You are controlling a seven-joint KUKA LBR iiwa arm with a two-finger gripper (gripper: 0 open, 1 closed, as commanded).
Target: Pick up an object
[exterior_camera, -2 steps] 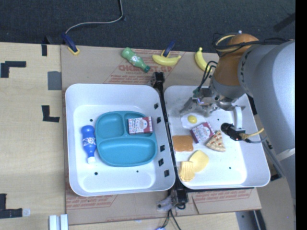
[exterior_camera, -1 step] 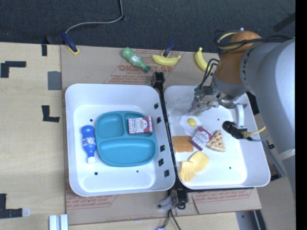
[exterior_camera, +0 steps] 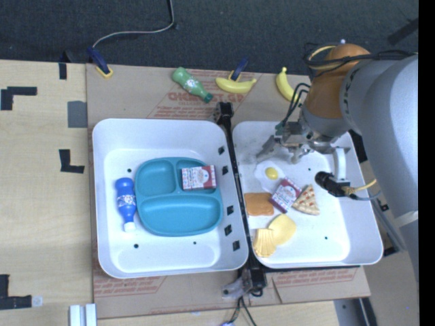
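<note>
Nearest us in the right bin [exterior_camera: 353, 250] lie cheese slices [exterior_camera: 275, 233], a toast piece [exterior_camera: 258, 204], a small carton [exterior_camera: 284, 195] and a pizza slice [exterior_camera: 306, 201]. Beyond them sits the fried egg [exterior_camera: 270, 175] (likeliest target, we judge). The gripper [exterior_camera: 284, 152] hovers above it, spread and empty; we reckon the approach step, next calling for descent and closing.

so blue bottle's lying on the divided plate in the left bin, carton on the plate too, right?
Not quite. The camera view shows the blue bottle lying on the left bin floor beside the blue divided plate, at its left edge, not on it. The small carton does sit on the plate.
</note>
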